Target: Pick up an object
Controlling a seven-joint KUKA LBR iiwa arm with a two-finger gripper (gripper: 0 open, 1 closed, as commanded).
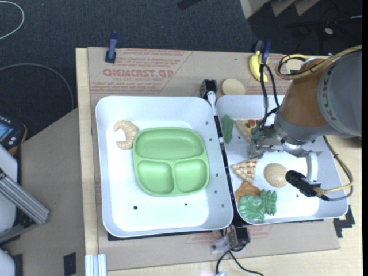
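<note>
My gripper point(260, 146) is low in the right bin point(329, 211), near its left-middle. It hangs between a pizza slice point(247, 127) at the back and a second pizza slice point(244, 168) in front. A beige roll point(275, 174) lies just right of that front slice. A green leafy toy point(257, 204) and an orange piece point(245, 189) sit at the bin's front left. A slim green piece point(227, 129) lies along the left wall. The arm's body hides the bin's back right.
The left bin point(109, 154) holds a green divided plate point(171, 160) and a tan curled pastry toy point(125, 133) at its back left. Behind the bins on the bench lie a beige round object point(233, 87) and a yellow one point(255, 65). Cables trail beside the arm.
</note>
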